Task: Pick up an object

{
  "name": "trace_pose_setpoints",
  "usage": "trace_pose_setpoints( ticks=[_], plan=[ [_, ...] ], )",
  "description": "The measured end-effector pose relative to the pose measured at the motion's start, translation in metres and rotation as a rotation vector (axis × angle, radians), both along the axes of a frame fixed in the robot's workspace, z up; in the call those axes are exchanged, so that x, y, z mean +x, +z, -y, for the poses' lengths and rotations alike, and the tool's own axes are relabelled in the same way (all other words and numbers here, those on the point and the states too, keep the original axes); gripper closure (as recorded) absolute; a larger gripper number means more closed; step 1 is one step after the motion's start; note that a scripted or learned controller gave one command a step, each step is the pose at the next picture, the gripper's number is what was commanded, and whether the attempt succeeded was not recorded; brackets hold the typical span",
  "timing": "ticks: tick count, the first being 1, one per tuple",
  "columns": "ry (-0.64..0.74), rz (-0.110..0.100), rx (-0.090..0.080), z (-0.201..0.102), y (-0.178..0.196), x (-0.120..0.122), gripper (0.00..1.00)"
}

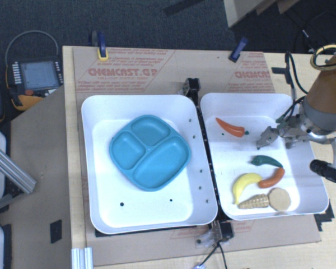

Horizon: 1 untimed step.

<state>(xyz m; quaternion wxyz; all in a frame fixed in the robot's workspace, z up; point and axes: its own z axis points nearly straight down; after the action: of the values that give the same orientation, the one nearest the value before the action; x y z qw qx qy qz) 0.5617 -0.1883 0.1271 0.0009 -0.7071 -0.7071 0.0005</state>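
Observation:
The right bin (302, 108) holds several toy foods. A red chili pepper (231, 128) lies near its far left. Lower down are a dark green pepper (268, 161), an orange-red sausage (271, 178), a yellow banana (243, 185), a tan waffle cone (254, 202) and a round beige cookie (279, 199). My gripper (275, 142) hangs over the bin's right middle, just above the green pepper and to the right of the chili. It is open, with nothing between its fingers (264, 138).
The left bin (101, 206) holds a blue divided plate (149, 151). A black rail (204, 150) runs between the two bins. Bare white floor shows at the right bin's far right corner and around the plate.

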Motion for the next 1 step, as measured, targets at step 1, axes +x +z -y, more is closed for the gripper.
trace_pose_setpoints(
  ticks=[1],
  plan=[
    [0.000,-0.004,0.001,-0.0008,-0.0453,-0.0010,0.00]
  ],
)
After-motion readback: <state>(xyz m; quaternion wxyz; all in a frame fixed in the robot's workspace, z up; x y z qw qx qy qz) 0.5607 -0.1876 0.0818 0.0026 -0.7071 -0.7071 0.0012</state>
